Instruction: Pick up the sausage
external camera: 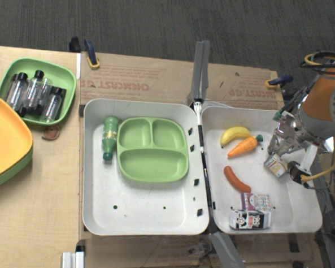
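1. Two white bins sit side by side on the worktop; the sausage (237, 179) lies in the right bin (298, 223), near its middle, slanting from upper left to lower right.
2. Bare bin floor lies to the left of the sausage toward the centre divider, and to its right toward the right wall.
3. Just below the sausage, at the near edge, lies a milk carton (251, 215), close to the sausage's lower end.
4. Above it, toward the far edge, a banana (234, 134) and a carrot (243, 146) lie together, apart from the sausage.
5. The gripper (281, 150) hangs over the right side of the right bin, right of the carrot and well apart from the sausage; whether the jaws are wide or narrow cannot be told.
6. A small white packet (275, 165) lies directly under the gripper.
7. The left bin (95, 200) carries a green plate (153, 149) and a green bottle (109, 137) at its left wall.
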Tool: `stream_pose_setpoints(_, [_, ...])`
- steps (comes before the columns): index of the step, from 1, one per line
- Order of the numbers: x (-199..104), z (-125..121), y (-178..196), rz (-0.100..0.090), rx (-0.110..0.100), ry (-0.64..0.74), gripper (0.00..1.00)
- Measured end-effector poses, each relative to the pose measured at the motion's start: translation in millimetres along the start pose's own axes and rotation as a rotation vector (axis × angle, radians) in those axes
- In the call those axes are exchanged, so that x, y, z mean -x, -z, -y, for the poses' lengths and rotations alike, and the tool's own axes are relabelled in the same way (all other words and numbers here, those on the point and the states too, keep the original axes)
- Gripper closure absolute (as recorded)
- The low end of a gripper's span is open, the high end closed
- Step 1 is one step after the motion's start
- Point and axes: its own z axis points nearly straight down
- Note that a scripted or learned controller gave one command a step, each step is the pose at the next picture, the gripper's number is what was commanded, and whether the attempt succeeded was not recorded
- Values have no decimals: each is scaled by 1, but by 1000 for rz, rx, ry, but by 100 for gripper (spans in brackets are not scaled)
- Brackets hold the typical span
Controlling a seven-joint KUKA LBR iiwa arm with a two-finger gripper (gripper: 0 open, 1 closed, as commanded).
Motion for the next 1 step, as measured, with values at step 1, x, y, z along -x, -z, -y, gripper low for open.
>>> stream_pose_setpoints(1, [11,19,21,0,0,190,100])
